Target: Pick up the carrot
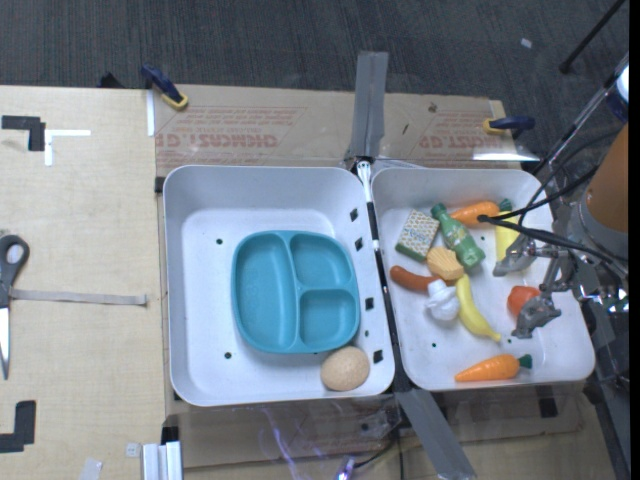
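Nearest to the camera, in the right bin (560, 368), a carrot (490, 369) lies flat by the front wall, its green end pointing right. In the left bin (185, 298), a beige egg-like ball (345, 369) sits near the front, touching the teal divided plate (297, 291).

A little further in the right bin, the tool (524, 289) hangs over the right side; its two metal fingers stand apart and released, with nothing between them. A red piece (521, 297) lies just under them. To the left are a yellow banana (474, 311), a white piece (441, 302) and a reddish sausage (410, 279).

Further back are a small bun (445, 263), a green bottle (458, 235), a speckled sponge-like block (418, 233) and a second carrot (474, 211) near the back wall, partly under dark cables.

On the worktop (80, 368), scissors (9, 278) lie at the left edge.
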`<state>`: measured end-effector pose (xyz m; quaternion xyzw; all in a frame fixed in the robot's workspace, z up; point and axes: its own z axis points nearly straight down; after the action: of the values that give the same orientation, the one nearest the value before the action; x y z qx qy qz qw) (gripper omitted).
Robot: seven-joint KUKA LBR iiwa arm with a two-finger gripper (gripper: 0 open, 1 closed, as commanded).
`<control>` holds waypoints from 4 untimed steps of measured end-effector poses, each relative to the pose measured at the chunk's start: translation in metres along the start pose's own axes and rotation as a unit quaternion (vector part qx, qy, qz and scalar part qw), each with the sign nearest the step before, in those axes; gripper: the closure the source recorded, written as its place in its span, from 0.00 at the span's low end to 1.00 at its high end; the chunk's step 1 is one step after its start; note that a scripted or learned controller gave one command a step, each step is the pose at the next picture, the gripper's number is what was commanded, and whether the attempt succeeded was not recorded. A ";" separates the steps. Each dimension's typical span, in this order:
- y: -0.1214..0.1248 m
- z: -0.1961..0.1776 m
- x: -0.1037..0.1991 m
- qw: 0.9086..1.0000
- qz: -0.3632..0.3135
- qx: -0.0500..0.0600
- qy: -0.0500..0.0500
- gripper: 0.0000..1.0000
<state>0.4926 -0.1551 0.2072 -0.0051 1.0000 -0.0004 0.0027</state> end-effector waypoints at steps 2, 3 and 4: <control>0.002 0.038 -0.029 0.992 -0.126 0.000 0.000 0.00; -0.032 -0.057 -0.072 0.990 -0.140 0.000 -0.001 0.00; -0.047 0.023 -0.107 0.994 -0.111 -0.001 0.001 0.00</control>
<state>0.6000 -0.2012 0.1846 -0.1162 0.9932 0.0003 0.0021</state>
